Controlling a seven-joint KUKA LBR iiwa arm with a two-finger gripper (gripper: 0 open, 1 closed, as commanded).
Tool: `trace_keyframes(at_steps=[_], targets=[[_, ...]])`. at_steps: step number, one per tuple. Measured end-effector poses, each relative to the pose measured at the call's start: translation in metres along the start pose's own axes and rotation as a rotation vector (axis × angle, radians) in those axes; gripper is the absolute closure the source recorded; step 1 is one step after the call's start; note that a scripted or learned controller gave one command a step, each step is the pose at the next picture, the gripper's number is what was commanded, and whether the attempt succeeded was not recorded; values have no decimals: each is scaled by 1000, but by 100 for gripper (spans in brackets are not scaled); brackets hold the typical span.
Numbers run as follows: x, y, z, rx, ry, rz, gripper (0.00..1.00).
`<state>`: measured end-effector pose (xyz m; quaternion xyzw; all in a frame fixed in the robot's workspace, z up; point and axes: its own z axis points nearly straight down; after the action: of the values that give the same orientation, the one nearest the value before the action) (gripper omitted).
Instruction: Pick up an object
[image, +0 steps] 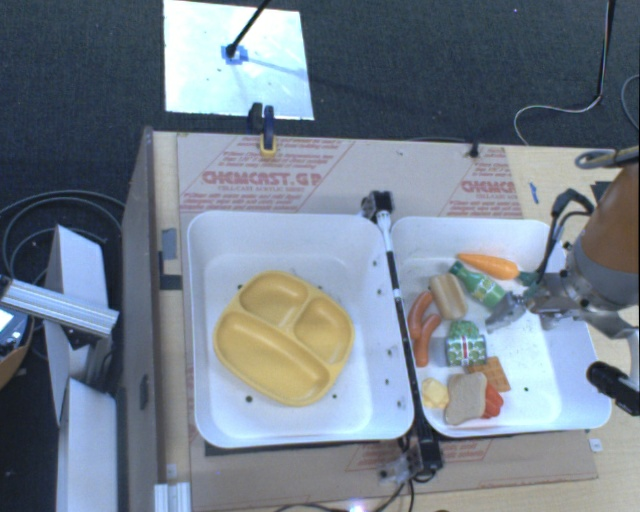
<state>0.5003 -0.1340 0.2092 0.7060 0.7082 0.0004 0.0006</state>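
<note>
My end effector (508, 308) hangs released over the right bin (575, 385), just beside the green can (465, 344).

toy food pile (462, 345) in the right bin (575, 390), ungripped

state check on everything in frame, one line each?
yellow divided plate: flat in left bin, compartments bare
gripper: low over right bin, nothing visibly between its fingers
carrot: lying at the bin's far side
green bottle: on its side beside carrot
hot dog bun: lying flat
sausages: lying side by side
green can: lying loose
bread slice: flat, near front wall
</note>
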Motion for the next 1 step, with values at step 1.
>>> trace_keyframes(at_steps=[1], targets=[[20, 9, 109, -1, 0, 2, 0]])
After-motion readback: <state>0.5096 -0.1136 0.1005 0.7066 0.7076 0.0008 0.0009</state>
